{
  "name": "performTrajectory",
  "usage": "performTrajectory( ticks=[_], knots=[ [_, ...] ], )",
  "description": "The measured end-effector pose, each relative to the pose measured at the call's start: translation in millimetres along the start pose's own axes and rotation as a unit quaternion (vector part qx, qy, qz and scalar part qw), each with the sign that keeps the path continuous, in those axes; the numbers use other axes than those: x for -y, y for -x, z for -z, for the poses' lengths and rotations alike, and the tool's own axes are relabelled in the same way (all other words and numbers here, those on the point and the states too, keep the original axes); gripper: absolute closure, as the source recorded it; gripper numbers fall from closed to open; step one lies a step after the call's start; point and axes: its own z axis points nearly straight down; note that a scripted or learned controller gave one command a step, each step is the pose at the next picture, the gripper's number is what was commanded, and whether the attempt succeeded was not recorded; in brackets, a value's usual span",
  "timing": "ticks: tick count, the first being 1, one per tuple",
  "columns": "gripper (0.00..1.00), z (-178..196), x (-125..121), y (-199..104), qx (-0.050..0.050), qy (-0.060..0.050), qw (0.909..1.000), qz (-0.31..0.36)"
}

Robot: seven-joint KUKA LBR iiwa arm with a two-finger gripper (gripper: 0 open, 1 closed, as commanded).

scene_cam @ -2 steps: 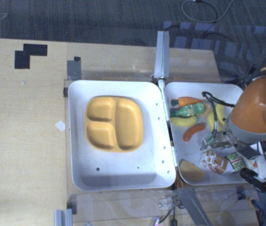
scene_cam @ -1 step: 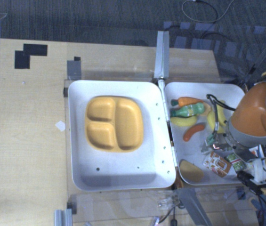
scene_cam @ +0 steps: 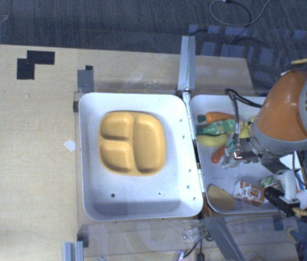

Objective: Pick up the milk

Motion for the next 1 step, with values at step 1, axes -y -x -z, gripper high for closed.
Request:
performTrajectory(
  ticks=[1],
  knots=[
    [1.0,-0.9,-4.4,-61.4,0.0,-0.001,0.9908,0.136]
  ],
)
